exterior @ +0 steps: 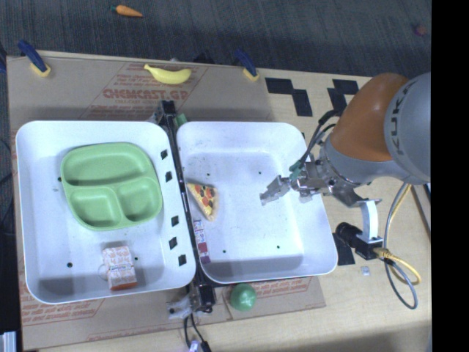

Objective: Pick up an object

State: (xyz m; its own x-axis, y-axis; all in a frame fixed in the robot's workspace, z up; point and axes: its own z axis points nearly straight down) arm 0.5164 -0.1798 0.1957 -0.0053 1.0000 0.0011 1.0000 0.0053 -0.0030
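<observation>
My gripper hovers over the right bin, its claw state unreadable, the pizza slice toy at its nine o'clock still unpicked.

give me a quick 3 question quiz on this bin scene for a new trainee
1. True or false: the green tray lies in the left bin.
2. Which thing lies in the right bin, against its left wall? A) banana B) pizza slice C) green ball
3. Fill in: the small wrapped packet lies in the left bin, on the side of the tray ______ the camera.

Key
1. True.
2. B. The pizza slice is there; the banana lies on the cardboard behind the bins, and the green ball lies in front of them. The gripper hovers over the right bin, apart from the slice.
3. Nearer.
</observation>
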